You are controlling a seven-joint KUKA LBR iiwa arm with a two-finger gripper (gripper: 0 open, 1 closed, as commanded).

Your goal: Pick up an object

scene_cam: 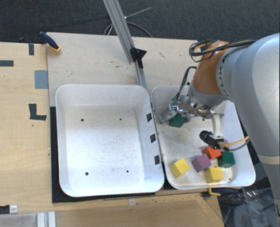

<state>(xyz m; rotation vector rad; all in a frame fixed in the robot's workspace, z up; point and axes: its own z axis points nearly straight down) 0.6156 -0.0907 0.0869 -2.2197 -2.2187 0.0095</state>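
Observation:
My gripper (174,114) hangs over the upper left part of the right bin (241,176). A dark green block (177,122) sits directly under its tip, partly covered by it; whether the block is gripped or just lying below cannot be made out. Toward the bin's near end lie a yellow cube (180,167), a purple block (201,162), an orange block (212,152), a second green block (227,159) and another yellow cube (214,174).
The left bin (64,126) lies beside the right one, the two sharing a raised rim. A slanted metal pole (123,27) crosses above the bench behind the bins. The grey arm covers the right bin's far right side.

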